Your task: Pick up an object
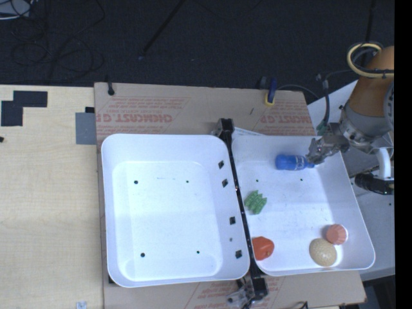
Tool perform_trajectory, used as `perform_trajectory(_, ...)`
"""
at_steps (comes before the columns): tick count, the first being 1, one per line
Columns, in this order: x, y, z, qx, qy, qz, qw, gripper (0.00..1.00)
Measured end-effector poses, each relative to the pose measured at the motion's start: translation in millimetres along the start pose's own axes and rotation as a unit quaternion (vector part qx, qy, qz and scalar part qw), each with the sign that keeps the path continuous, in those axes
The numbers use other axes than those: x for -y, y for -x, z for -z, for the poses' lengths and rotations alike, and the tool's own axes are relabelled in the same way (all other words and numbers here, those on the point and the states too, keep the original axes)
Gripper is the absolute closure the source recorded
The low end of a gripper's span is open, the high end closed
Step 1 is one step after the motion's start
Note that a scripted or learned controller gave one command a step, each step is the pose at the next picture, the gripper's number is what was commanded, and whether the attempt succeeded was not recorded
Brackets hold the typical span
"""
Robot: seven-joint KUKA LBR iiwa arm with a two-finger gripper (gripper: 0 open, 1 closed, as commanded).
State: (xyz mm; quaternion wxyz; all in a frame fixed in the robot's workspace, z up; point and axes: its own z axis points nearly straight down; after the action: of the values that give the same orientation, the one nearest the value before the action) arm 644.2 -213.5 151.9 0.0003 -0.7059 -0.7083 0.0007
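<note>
A blue cylinder-shaped object [291, 163] lies in the far part of the right bin [360, 227]. My gripper [317, 153] hangs at that object's right end, close over the bin floor, with the arm reaching in from the right. A green knobbly object [255, 202] rests near the bin's left wall. An orange-red object [262, 247] sits at the near left corner. A pink ball [336, 234] and a cream ball [323, 252] lie side by side at the near right corner.
The left bin [129, 166] stands beside the right one, parted from it by a black divider [233, 198]. Both rest on a cardboard sheet [193, 111]. A yellow clamp [271, 97] sits at the cardboard's far edge. Cables lie right of the bin.
</note>
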Motion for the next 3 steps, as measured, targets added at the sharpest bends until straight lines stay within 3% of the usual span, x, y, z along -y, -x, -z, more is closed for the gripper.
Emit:
perform_trajectory(1,0.2,-0.2,-0.6,0.0,-0.001,0.001,1.0,0.0)
perform_trajectory(2,0.0,0.3,9.7,0.0,-0.001,0.001,1.0,1.0)
perform_trajectory(3,0.1,0.1,9.2,0.0,-0.001,0.002,1.0,0.0)
